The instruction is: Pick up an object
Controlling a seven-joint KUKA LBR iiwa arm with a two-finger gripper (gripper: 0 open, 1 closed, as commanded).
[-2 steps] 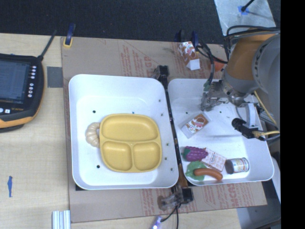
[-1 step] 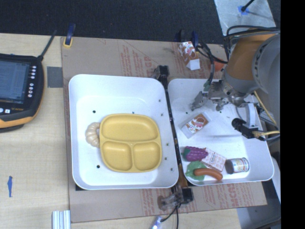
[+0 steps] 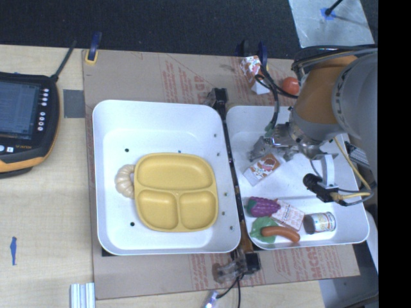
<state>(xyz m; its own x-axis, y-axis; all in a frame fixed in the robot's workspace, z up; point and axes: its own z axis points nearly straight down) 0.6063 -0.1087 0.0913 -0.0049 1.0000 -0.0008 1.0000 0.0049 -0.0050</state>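
- The right bin carries the loose pick candidates: a red-and-white packet mid-bin, and along the near edge a purple grape bunch, a small can and a hot dog.
- The left bin holds a yellow 3-compartment tray, with a pale item touching its left side.
- The arm reaches in from the right, wrist bent down; the tool sits just above the packet, seemingly the target.
- I cannot tell the tool's state; nothing is visibly held.
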